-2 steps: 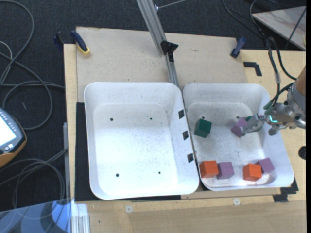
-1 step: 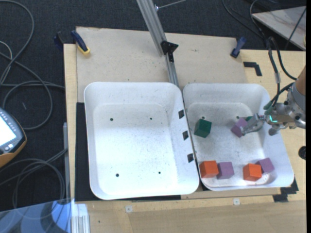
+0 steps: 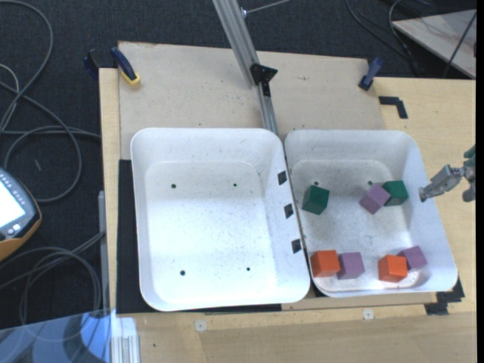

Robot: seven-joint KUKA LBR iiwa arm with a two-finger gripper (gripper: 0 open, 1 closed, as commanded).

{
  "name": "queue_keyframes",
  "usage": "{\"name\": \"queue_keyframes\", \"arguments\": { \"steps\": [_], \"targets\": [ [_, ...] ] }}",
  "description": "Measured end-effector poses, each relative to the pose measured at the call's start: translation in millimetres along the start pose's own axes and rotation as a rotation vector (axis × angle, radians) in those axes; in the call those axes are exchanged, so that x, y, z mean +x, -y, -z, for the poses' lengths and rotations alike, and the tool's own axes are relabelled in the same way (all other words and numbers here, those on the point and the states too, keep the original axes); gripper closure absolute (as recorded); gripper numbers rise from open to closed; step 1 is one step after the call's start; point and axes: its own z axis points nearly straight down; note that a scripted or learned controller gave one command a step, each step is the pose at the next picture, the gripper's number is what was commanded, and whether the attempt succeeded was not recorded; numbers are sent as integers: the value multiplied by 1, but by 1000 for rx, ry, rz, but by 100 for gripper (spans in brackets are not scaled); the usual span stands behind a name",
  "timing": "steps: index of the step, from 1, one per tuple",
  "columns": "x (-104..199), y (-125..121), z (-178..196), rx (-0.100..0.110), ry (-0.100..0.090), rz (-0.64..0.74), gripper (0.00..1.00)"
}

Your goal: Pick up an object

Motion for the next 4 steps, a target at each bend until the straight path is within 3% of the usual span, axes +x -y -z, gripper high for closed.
{"name": "queue_keyframes", "arguments": {
  "steps": [1,4],
  "targets": [
    [34,0,-57,12,-9,7,0],
    [32,0,-54,6,-5,5,0]
  ]
}}
